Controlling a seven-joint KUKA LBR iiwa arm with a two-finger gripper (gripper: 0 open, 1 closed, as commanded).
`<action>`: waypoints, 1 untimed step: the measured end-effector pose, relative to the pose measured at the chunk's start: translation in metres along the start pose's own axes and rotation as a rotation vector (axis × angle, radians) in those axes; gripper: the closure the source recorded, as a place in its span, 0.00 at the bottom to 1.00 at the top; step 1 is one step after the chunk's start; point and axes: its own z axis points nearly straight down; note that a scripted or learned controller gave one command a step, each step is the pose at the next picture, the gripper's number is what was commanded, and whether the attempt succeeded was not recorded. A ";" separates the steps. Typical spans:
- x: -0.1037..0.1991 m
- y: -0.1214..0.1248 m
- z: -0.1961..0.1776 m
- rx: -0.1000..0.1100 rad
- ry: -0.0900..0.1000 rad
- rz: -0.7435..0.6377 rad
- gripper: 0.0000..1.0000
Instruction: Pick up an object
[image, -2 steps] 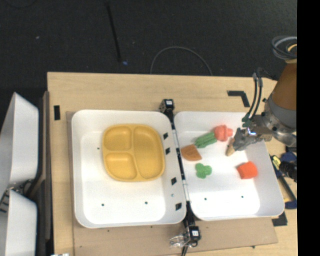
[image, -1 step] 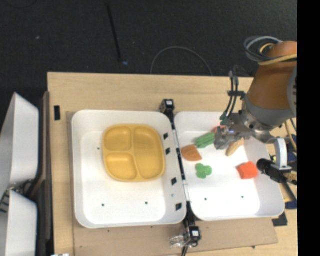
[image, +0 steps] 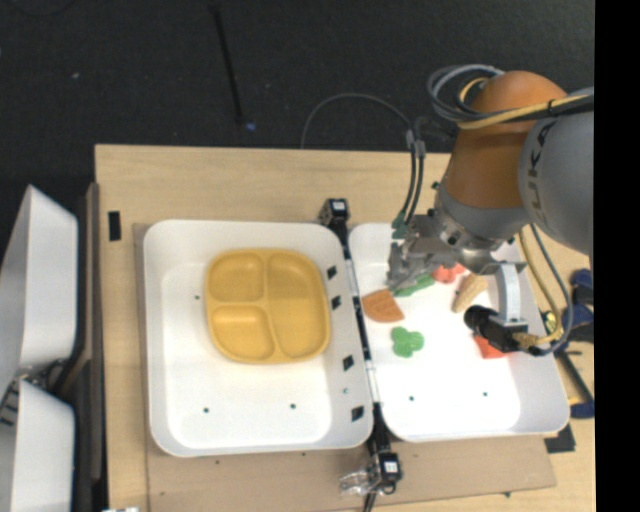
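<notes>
The thick grey robot arm has a rounded orange band, thin black cables looped beside it, and a dark metal wrist part.

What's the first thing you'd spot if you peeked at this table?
Probably the big yellow plastic divided plate sitting in the left white bin. Next, the grey robot arm with its orange band reaching over the right white bin, where a small green toy lies.

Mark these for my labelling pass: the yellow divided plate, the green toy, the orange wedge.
yellow divided plate (image: 268, 305): camera view, centre ridge.
green toy (image: 406, 342): camera view, its middle.
orange wedge (image: 382, 306): camera view, top face.
</notes>
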 end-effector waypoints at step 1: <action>0.053 0.015 -0.007 -0.001 0.002 -0.002 1.00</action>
